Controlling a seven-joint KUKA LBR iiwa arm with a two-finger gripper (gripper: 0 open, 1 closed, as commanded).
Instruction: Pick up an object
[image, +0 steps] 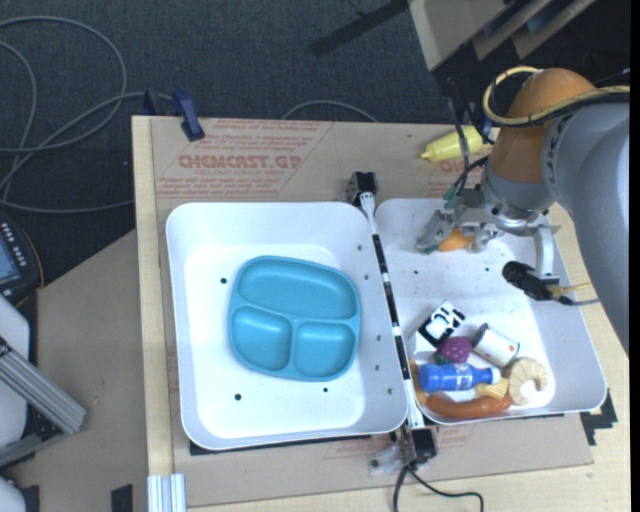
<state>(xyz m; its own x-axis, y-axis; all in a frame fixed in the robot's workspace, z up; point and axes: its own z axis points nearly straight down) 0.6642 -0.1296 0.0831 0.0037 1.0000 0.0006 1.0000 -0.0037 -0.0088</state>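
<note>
- The gripper (452, 232) was low in the right bin (570, 335), at its far end, and I could not tell its state from this slanted view.
- A small orange object (456, 241) lay on the bin floor right at the gripper's tip; whether it was grasped was unclear.
- The rest of the objects were piled in the right bin's near corner (well apart from the gripper): a blue bottle (455, 377), a purple grape bunch (455, 350), a black-and-white block (441, 322), a white cylinder (495, 346), a croissant (531, 378) and a hot dog (468, 405).
- The left bin (195, 330) held 1 blue divided plate (293, 316) with 3 compartments.
</note>
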